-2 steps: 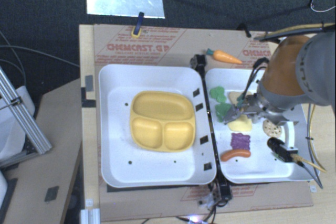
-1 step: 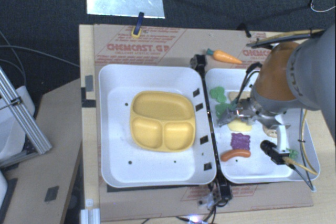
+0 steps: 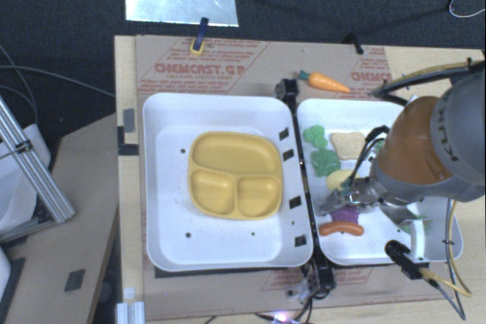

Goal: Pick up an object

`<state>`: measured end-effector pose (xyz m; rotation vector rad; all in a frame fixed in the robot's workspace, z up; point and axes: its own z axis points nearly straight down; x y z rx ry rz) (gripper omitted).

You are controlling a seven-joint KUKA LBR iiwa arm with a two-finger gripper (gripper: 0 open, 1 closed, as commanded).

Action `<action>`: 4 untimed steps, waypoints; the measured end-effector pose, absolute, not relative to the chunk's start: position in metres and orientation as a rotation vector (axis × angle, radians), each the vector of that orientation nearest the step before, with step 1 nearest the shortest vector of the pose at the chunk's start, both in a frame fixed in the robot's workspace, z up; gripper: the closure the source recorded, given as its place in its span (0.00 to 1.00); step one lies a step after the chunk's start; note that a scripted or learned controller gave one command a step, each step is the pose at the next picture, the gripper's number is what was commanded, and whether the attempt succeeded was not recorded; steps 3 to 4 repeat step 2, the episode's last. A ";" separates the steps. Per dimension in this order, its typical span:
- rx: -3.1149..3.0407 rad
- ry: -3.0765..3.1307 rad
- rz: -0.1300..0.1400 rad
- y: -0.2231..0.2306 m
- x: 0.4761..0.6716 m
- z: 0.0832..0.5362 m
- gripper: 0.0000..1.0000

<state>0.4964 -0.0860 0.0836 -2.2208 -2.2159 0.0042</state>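
- Cardboard-topped bench (image 3: 228,64) carries two shallow white bins side by side, the left bin (image 3: 163,186) and the right bin (image 3: 364,106), their inner walls meeting along a black-clipped divide.
- Grey arm (image 3: 463,133) with its orange band (image 3: 410,144) reaches in from the right and hangs over the right bin, covering much of that bin's right half.
- Yellow compartment tray (image 3: 231,172) sits in the middle of the left bin, with bare white floor on all sides between it and the bin walls.
- At the arm's end, the tool (image 3: 342,199) points left and down toward the right bin's lower left part; whether it is parted or clenched cannot be told, and nothing is seen between its fingers.
- Small toy foods crowd the left strip of the right bin: a pale bread slice (image 3: 348,143) near the top, green leafy pieces (image 3: 323,155) just left of it, a yellow piece (image 3: 339,178) below them.
- Purple item (image 3: 347,215) lies just under the tool, and a red-orange sausage (image 3: 342,229) lies just below that, near the bin's front wall.
- Orange carrot (image 3: 325,81) rests on the bench outside the bins, just beyond the right bin's far edge.
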 end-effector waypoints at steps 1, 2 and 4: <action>-2.223 -2.222 -0.004 -0.086 0.500 0.095 1.00; -2.214 -2.244 -0.020 -0.019 0.577 0.191 1.00; -2.214 -2.244 -0.020 -0.019 0.577 0.191 1.00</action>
